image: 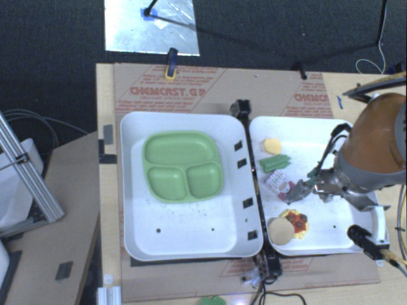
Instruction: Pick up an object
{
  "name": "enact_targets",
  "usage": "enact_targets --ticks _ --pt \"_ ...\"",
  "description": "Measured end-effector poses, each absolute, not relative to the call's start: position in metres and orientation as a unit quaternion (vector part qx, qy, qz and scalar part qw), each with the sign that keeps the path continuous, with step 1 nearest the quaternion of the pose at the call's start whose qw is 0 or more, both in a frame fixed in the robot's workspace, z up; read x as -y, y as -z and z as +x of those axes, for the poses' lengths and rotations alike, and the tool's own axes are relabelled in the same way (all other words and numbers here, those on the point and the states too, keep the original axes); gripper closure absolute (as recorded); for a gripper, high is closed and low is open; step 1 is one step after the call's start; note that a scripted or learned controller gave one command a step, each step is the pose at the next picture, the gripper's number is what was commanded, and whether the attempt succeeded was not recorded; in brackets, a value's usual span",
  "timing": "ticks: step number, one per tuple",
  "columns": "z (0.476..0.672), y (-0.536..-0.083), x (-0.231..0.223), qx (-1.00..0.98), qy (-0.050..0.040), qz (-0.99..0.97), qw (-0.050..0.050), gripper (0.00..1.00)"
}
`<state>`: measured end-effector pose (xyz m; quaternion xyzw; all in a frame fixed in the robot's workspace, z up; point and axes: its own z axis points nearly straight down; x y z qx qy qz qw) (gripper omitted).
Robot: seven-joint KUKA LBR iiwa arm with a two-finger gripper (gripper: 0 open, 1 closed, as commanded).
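Pincer (297, 191) sits low in the right bin (331, 127), centre-right of frame, fingertips close beside a red-and-white packet (276, 182), grip state cannot be told, with a green item (275, 163) and yellow item (272, 146) above.

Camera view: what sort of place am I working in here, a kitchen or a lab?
Most likely a robotics lab bench set up for grasping trials. Two white bins sit on a cardboard-covered bench, one with a green divided plate, the other with toy food such as a yellow piece. Cables trail over dark carpet.
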<state>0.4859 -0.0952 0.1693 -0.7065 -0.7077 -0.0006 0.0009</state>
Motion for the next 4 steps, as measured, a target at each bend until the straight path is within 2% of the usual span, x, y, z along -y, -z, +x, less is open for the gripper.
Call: enact_targets --ticks 1,2,3,4 --pt "0.488 -0.083 0.142 0.706 0.0017 -0.708 0.000 0.00" --pt "0.490 -0.190 0.063 0.712 0.0049 -0.702 -0.003 0.00" --pt "0.484 -0.084 0.120 0.705 -0.0026 -0.709 0.002 0.00" --pt "0.487 -0.100 0.117 0.708 0.0008 -0.707 -0.001 1.00"
